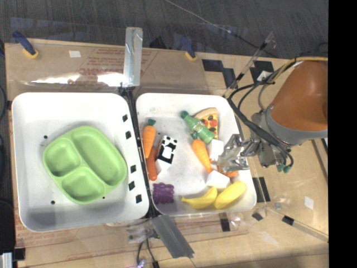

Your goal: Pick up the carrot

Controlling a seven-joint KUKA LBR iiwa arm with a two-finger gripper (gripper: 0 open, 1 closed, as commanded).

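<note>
Two carrots lie in the right bin [245,190]: one [148,144] along its left wall, another [201,154] mid-bin beside the gripper [230,159]. Whether the gripper grips anything cannot be told.

We look down from one fixed camera above the bench [67,60], tilted at a slant, far enough back to take in both white bins: the left bin [25,149] and the right bin [167,102] side by side. The arm [301,102] enters from our right edge.
</note>
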